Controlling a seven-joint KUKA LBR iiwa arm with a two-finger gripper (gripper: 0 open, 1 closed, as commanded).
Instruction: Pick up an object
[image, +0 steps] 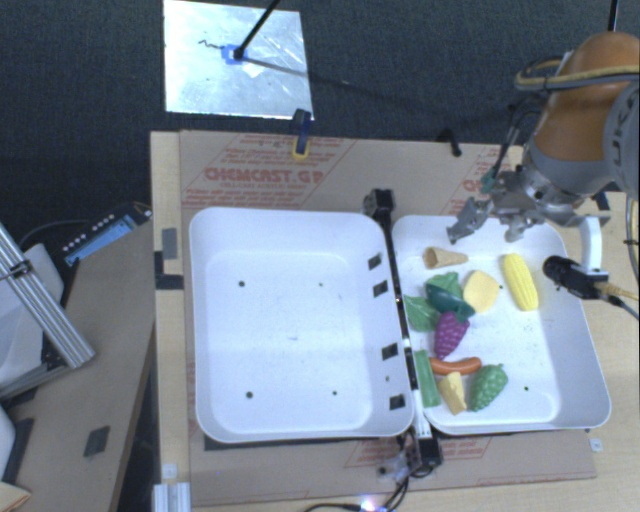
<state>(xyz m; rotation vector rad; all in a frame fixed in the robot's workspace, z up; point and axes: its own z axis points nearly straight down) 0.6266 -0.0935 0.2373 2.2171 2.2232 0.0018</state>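
Observation:
My gripper (488, 231) hangs open over the far end of the right bin (572, 372), its two grey fingers spread with nothing between them. Just below it lies a tan cone (445, 257). A yellow corn cob (519, 281) and a pale yellow fruit (481, 291) lie nearer the front. Beside these are a dark green pepper (446, 296), a purple grape bunch (451, 332), an orange carrot (456, 365), a green bumpy fruit (487, 386) and a yellow wedge (453, 393).
The left bin (215, 330) stands beside the right one, joined by a black-clipped divider (392, 300). A black cable end (565, 272) juts over the right bin's right edge. A grey rail (40, 310) sits at the far left.

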